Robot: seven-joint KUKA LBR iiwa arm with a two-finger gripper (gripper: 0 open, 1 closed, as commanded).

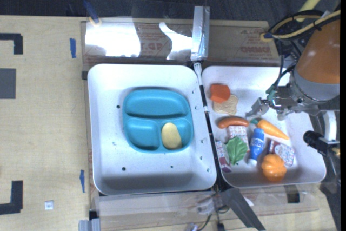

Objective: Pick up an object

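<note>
- 2 white bins are sitting side by side on a light wooden bench (38, 132).
- The left bin (102, 116) is holding a blue tray (148, 108) with a yellow egg-shaped toy (171, 136) in it.
- The right bin (308, 167) is holding toy food: a carrot (272, 129), a sausage (232, 122), an orange fruit (273, 167), a small blue bottle (257, 144).
- The gripper (261, 107) is hanging over the right bin, just beside the carrot; I cannot tell if it is apart or together.

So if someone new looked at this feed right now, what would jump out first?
Probably the bright blue divided plastic tray in the left white bin, with a pale yellow egg-shaped piece in its lower right compartment. Next, the heap of toy food in the right white bin, where the hand sits above a small orange carrot.
</note>
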